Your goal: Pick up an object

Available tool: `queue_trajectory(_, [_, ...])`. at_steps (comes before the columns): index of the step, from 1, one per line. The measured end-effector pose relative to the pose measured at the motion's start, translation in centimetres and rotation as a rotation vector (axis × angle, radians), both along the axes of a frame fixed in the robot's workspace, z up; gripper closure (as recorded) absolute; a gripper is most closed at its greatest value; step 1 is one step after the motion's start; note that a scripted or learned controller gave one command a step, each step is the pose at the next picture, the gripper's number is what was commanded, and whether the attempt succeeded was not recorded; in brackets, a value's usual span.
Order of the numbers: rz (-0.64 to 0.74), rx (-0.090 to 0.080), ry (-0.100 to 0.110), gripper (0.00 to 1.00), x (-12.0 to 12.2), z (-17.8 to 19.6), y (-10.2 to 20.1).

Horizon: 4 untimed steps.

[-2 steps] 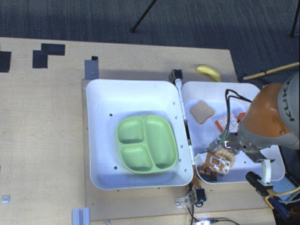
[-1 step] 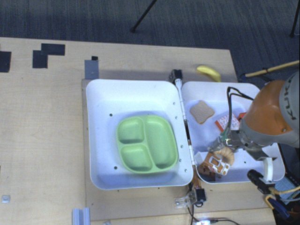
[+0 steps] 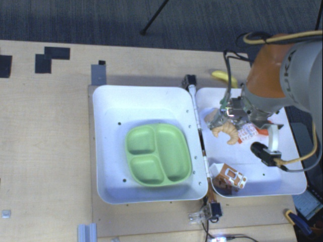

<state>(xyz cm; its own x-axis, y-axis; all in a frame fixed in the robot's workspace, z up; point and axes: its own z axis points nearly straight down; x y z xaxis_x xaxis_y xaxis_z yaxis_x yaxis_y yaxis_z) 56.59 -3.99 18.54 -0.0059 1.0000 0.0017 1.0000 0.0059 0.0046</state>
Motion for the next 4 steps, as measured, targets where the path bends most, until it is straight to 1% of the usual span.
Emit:
queue_trajectory(1, [0.001,0.001,0.003,1.00,-3.3,2.9,7.2])
queue_trajectory(2, [0.000,0.000,0.004,1.00,-5.3,1.9,12.9])
queue_trajectory(3, [0.001,0.000,0.005,1.00,-7.9,3.5,15.8])
queue_trajectory(4, [-0.004,-0.001,0.007,1.00,-8.0,-2.0,16.8])
